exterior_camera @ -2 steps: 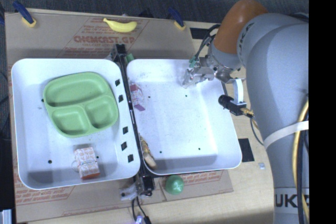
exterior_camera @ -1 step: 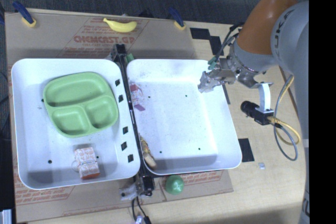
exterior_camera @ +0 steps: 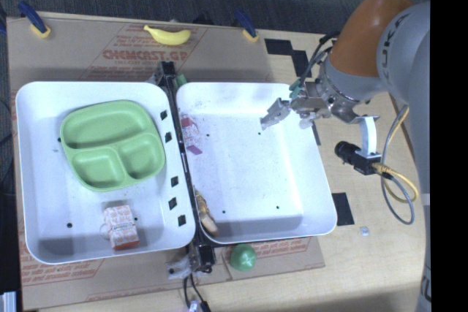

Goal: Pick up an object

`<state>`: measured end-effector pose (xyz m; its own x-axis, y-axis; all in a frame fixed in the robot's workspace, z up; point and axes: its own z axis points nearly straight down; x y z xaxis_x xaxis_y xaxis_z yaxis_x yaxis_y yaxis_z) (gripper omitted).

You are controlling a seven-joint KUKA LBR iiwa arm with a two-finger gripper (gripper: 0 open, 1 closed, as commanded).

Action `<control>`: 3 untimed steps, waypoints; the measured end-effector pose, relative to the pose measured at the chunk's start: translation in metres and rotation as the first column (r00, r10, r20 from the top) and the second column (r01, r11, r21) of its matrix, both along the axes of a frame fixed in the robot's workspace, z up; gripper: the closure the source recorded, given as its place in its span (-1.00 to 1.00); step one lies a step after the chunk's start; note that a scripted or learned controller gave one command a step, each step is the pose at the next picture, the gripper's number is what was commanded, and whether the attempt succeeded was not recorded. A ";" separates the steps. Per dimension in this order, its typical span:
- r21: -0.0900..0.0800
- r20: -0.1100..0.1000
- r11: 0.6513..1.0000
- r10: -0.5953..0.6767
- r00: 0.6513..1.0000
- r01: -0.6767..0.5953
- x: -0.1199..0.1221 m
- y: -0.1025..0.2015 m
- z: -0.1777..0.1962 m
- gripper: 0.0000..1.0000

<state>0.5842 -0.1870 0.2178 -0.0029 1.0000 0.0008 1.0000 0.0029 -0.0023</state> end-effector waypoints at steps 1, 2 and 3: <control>-0.001 -0.002 1.000 0.002 1.000 -0.002 -0.093 -0.025 -0.018 -1.00; -0.001 -0.002 1.000 0.004 1.000 -0.004 -0.045 -0.023 -0.081 -1.00; 0.000 0.001 1.000 0.003 1.000 -0.003 -0.026 -0.024 -0.068 -1.00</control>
